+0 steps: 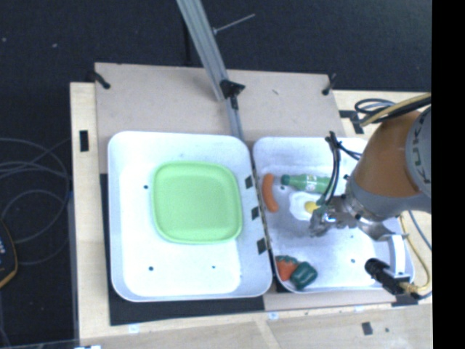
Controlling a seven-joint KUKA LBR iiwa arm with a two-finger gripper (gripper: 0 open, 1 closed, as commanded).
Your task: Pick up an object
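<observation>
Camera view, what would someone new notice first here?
A big pale green plate lies in the middle of the left bin. The grey and orange arm leans over the right bin, its gripper low among a green bottle, an orange sausage-like piece and small toys.

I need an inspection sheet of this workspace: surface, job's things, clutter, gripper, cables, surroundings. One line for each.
Surface: bench bearing left bin and right bin, side by side.
Job's things: right bin holds orange sausage-shaped item, green bottle, dark green block beside an orange piece.
Clutter: green plate lying flat in left bin.
Gripper: gripper low over right bin; finger state unclear.
Cables: black cable along the arm; loose cables left of bench.
Surroundings: dark floor; grey slanted pole.
</observation>
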